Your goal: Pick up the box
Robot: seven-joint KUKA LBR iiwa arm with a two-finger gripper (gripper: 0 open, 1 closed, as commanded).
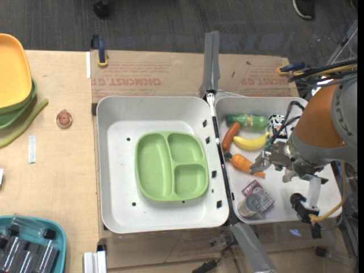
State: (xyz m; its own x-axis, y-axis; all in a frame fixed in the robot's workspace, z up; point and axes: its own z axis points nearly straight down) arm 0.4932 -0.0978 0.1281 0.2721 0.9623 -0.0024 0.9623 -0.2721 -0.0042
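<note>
My tool [276, 165] hangs low in the right bin [335, 209], its fingers spread apart and holding nothing, while the box [257, 196] lies flat just below and left of it, toward the bin's front-left corner, with the carrot [241, 162] close beyond.

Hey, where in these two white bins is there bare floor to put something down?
Left white bin: a bare strip runs all around the green three-section plastic plate, widest along its left and front. Right white bin is crowded: green bottle, yellow banana, two orange carrots, the clear-wrapped box and the claw.
</note>
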